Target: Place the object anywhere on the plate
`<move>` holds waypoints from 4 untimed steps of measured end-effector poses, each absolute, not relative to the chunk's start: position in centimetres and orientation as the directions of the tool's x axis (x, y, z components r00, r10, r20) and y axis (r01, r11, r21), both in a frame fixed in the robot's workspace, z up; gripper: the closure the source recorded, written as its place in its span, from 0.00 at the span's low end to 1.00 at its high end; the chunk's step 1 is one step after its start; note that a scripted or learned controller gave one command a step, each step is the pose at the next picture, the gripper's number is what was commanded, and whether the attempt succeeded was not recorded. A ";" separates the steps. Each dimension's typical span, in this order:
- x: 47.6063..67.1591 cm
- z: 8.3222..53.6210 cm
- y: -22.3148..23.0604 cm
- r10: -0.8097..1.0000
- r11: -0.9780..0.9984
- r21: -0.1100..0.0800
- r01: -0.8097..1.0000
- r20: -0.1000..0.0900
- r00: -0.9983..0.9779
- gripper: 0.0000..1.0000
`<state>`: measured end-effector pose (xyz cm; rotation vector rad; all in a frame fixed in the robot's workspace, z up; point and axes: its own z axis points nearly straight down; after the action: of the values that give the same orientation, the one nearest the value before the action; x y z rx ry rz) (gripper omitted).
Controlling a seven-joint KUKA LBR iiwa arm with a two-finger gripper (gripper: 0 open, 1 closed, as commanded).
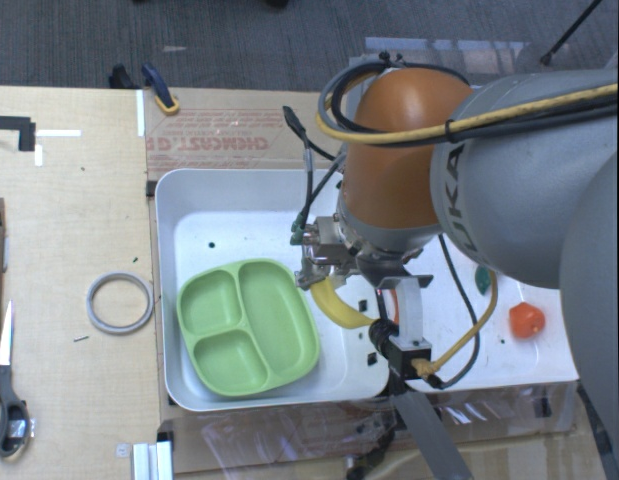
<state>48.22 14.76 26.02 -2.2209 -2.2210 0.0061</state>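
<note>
Room: you see green three-compartment plastic plate (247, 326) at front of left white shallow bin (179, 218), near its front wall; bare floor behind plate. Yellow curved banana (339, 309) lies just right of plate rim, off plate, under grey arm's gripper (324, 268). You cannot tell finger state. Small orange round fruit (527, 320) sits in right bin. Grey tape ring (120, 302) on counter (69, 218), left.

banana (339, 308) just right of plate (247, 328)
</note>
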 end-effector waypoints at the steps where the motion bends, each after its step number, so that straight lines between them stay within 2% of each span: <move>1: 49.6 23.9 18.8 1.000 0.001 -0.004 1.000 -0.004 -0.001 1.00; 2: 49.6 23.9 18.8 1.000 0.001 -0.004 1.000 -0.004 -0.001 0.00; 3: 49.6 24.7 18.7 1.000 0.001 -0.007 1.000 -0.007 -0.001 1.00; 4: 50.4 30.9 22.8 1.000 0.001 -0.002 1.000 -0.003 -0.001 1.00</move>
<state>50.43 22.85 30.92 -2.2207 -2.2232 0.0066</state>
